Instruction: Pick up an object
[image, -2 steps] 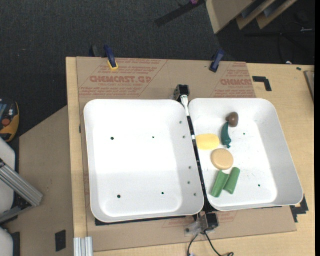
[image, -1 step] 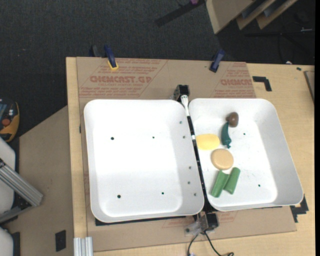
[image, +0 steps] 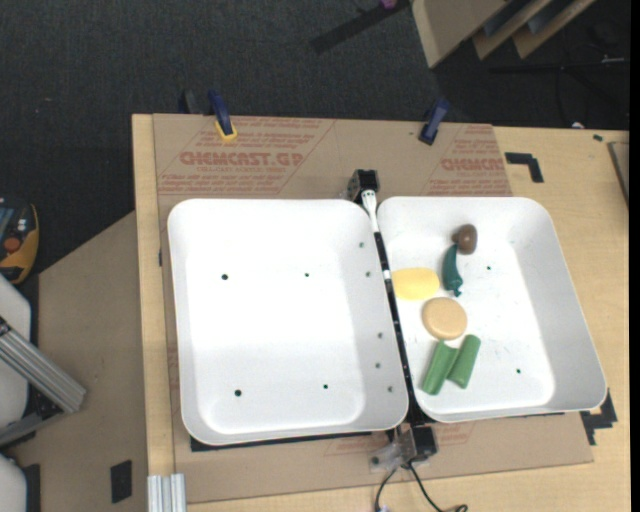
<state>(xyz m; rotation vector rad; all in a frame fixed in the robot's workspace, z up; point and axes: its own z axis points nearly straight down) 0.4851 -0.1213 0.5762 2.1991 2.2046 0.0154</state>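
Observation:
The right bin (image: 540, 300) holds several small objects near its left side. A brown rounded piece (image: 465, 238) lies farthest back, with a dark teal curved piece (image: 452, 270) just in front of it. A yellow block (image: 414, 283) rests against the bin's left wall. In front of it lies a tan round disc (image: 443, 319). Two green cylinders (image: 450, 364) lie side by side nearest the front.
The left bin (image: 270, 320) sits beside the right one on a brown cardboard sheet (image: 300, 150). Two blue clamps (image: 222, 115) (image: 434, 120) hold the sheet's back edge. A cable and connector (image: 405, 455) lie at the front between the bins.

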